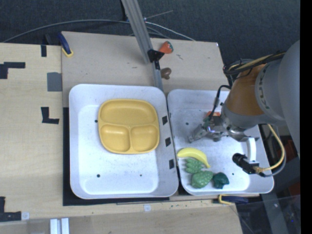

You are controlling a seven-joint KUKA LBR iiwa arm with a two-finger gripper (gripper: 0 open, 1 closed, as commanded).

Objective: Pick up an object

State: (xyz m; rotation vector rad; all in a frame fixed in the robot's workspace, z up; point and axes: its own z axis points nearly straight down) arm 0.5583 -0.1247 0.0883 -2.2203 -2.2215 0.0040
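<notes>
up close, claw (194,135) hovers above banana (193,155), grip state unclear; banana long axis left-right, curving down at right.

The arm (287,82) is a thick, rounded grey body with a broad orange band (243,99) above the wrist. Thin black and yellow cables (278,145) loop around it, beside a white bracket (251,149) and a black fitting (242,161).

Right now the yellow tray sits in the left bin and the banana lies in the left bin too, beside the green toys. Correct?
Not quite. The camera view shows the banana in the right bin, beside the green toys. The yellow tray does sit in the left bin.
</notes>
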